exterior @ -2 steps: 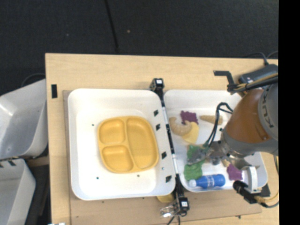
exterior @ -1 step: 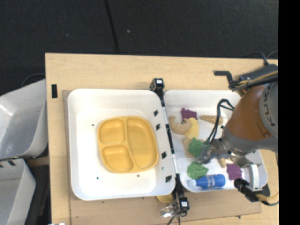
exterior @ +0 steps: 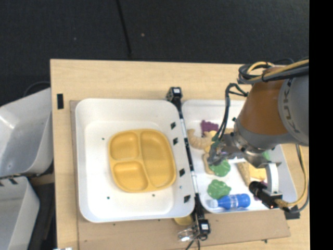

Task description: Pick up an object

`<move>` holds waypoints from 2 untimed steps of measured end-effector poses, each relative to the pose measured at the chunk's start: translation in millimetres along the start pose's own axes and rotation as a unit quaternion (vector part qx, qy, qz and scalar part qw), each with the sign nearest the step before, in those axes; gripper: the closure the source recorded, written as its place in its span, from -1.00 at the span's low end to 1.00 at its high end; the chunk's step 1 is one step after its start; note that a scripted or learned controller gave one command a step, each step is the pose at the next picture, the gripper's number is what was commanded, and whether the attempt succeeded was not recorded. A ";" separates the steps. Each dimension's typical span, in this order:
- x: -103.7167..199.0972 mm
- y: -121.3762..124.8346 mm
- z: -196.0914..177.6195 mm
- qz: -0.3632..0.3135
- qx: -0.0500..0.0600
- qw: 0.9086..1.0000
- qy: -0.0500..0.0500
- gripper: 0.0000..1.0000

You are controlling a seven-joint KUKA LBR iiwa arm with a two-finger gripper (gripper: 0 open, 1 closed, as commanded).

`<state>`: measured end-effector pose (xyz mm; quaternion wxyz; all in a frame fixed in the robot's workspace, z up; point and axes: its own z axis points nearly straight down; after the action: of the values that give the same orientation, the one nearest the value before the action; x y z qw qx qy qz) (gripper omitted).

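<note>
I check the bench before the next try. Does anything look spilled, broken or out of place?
Nothing stands out. The yellow divided plate lies flat in the left bin. The blue bottle lies on its side among loose toys in the right bin, where the gripper works.

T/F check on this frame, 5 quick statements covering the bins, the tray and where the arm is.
1. The yellow divided tray lies in the left bin. True.
2. The blue bottle stands upright in the left bin. False: it lies on its side in the right bin, near the front edge.
3. The arm is over the right bin. True.
4. The purple object sits on the yellow divided tray. False: it is in the right bin, toward the back.
5. The claw is above the left bin. False: it is in the right bin, by a green object.
</note>
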<state>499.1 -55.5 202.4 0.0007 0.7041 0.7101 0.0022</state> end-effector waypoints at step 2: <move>94.3 4.6 -215.3 0.003 -0.004 1.000 -0.002 1.00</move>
<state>502.1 38.3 418.0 0.0052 0.7065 0.7077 0.0041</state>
